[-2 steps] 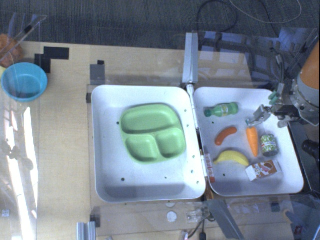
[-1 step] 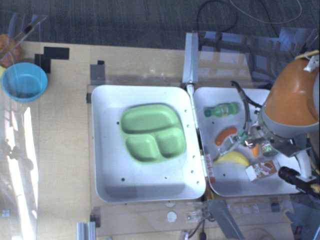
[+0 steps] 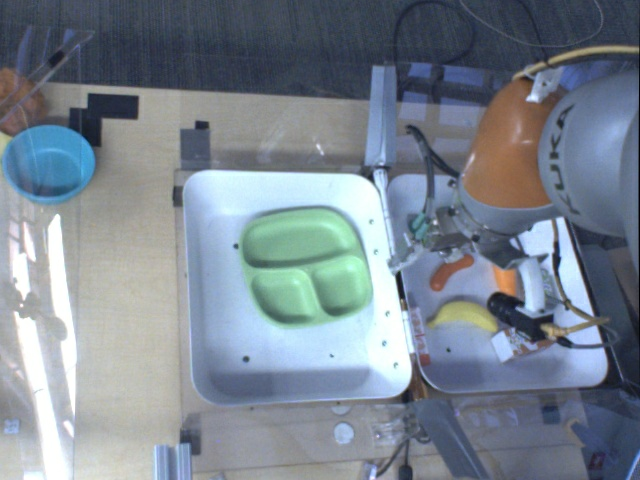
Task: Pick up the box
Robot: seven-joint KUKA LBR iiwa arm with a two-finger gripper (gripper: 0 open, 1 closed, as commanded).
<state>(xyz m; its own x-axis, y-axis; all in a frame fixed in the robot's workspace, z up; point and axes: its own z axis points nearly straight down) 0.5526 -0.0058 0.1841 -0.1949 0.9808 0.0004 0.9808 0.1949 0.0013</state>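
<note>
My gripper (image 3: 424,232) hangs low over the upper left part of the right bin (image 3: 590,373), under the orange wrist band. Just right of it lies a small red-orange piece (image 3: 452,269). A small orange block (image 3: 505,279), which may be the box, sits further right, partly hidden by the robot's white bracket. A pale card-like corner (image 3: 503,348) pokes out near the bin's front. Nothing is visibly held in the gripper.
A yellow banana (image 3: 463,315) lies in the middle of the right bin. The left bin (image 3: 210,368) holds a green divided tray (image 3: 305,265). A blue bowl (image 3: 48,163) stands on the bench at far left. The arm covers the right bin's back right part.
</note>
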